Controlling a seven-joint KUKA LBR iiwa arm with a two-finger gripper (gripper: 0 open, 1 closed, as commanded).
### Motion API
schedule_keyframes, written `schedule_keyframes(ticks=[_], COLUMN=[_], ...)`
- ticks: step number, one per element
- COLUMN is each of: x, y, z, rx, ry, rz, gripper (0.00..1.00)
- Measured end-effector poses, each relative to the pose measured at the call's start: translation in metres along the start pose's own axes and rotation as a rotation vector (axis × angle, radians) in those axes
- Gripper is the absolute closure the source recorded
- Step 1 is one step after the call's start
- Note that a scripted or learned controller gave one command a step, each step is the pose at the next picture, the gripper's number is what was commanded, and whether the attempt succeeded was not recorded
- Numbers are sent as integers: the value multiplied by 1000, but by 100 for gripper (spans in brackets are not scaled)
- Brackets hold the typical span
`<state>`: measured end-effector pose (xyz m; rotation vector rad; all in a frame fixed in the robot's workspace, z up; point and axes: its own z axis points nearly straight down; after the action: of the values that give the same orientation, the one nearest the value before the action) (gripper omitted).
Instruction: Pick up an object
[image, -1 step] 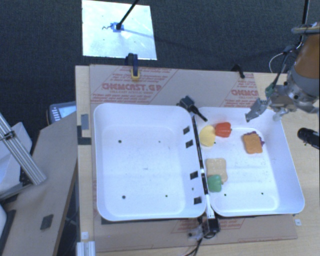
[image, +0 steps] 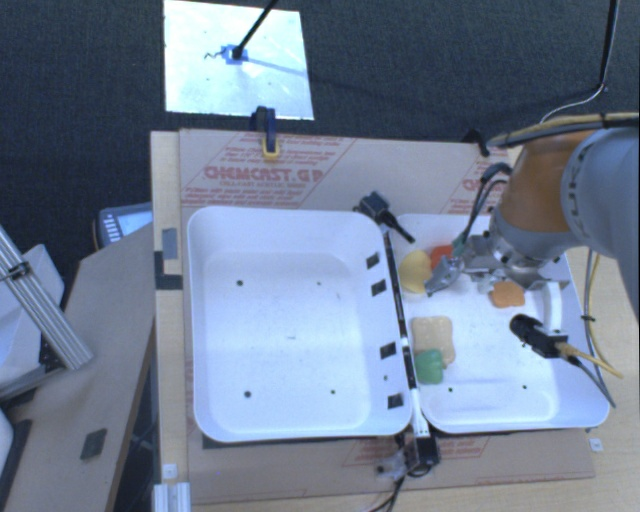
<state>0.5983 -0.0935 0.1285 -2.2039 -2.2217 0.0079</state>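
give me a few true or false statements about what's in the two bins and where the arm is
1. All the small objects lie in the right bin. True.
2. The green object lies touching the near end of the beige block. True.
3. The gripper hangs over the left bin. False: it is over the right bin, near the yellow object.
4. The orange object sits against the divider between the bins. False: it lies further right, beside the arm's wrist.
5. A black clip sits on the far edge of the board behind the bins. True.
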Motion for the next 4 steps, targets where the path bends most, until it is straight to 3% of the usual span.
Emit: schedule_keyframes(ticks=[1,2,3,4], x=[-38,-36,13,3], y=[40,40,3,-77], z=[46,32,45,16], rx=[-12,-15,-9,-11], ry=[-6,-6,-2,-5], rz=[8,6,1,10], gripper=[0,100,100,100])
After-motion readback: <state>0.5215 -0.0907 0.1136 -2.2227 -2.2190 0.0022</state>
